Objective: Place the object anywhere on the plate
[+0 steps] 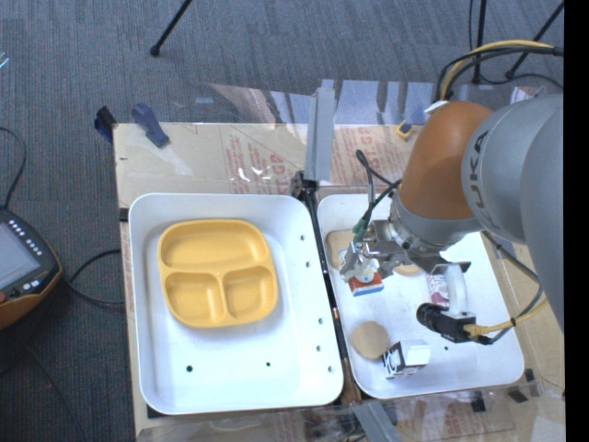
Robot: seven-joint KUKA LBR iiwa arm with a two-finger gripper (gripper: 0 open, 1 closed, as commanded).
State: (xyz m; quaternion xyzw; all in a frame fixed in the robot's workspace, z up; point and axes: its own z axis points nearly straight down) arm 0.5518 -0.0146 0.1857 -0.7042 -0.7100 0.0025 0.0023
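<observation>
My gripper (361, 258) low in right bin (497, 362), right of yellow plate (219, 271). Can't tell what it's doing. Small red and white box (366, 283) just under it, right of plate, too hidden to tell which way it points. Tan round cookie (371, 339) further right and lower. Black and white carton (405, 358) beside cookie. Plate sits in left bin (230, 385).

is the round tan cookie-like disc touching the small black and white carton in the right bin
Apart. The camera view shows a strip of white bin floor between the round tan disc and the small black and white carton beside it.
</observation>
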